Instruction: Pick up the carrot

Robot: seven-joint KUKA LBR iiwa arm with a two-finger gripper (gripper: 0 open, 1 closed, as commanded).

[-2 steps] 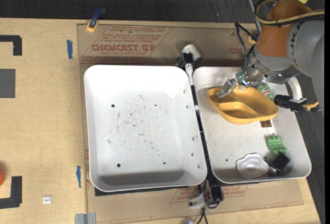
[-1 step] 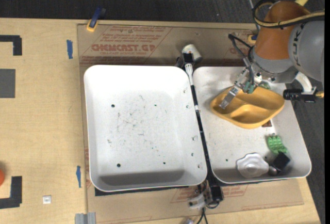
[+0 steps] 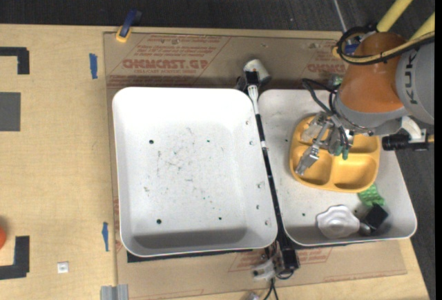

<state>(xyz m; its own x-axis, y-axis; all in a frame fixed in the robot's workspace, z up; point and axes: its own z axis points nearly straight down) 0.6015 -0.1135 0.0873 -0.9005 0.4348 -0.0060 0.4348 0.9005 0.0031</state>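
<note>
One two-finger gripper (image 3: 323, 146), aperture I cannot tell, over yellow plastic dish (image 3: 353, 171), right white bin (image 3: 298, 219): confirm carrot before closing.

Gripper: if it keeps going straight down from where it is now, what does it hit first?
Most likely the yellow dish in the right bin. The gripper hangs over the dish's left part, pointing down. Depth is hard to judge from above, so the gap is unclear.
</note>
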